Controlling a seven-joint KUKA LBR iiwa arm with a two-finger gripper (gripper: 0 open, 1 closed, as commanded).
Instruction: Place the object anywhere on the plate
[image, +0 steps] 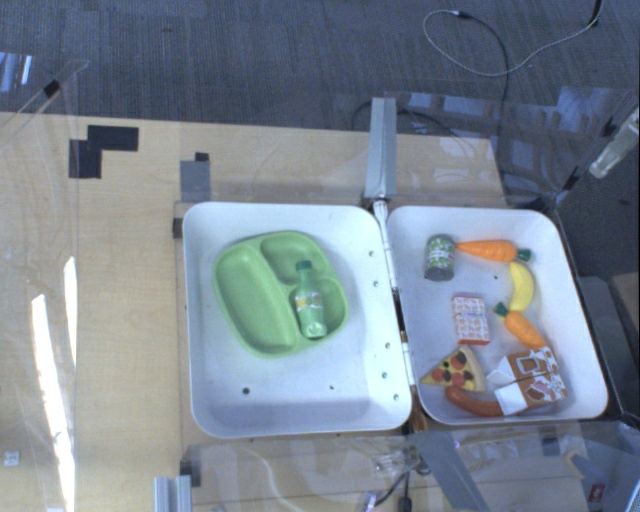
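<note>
A green divided plate (262, 290) lies in the left white bin (290, 400). A small clear bottle with a green cap (309, 299) lies on the plate's right compartment, cap toward the back. No arm reaches over the bins.
The right bin (575, 310) holds a grey can (439, 257), two carrots (487, 250) (522, 327), a banana (520, 286), a small red box (470, 318), a pizza slice (455, 371), a sausage (473, 403) and a brown carton (531, 378). A metal post (380, 150) stands behind the bins.
</note>
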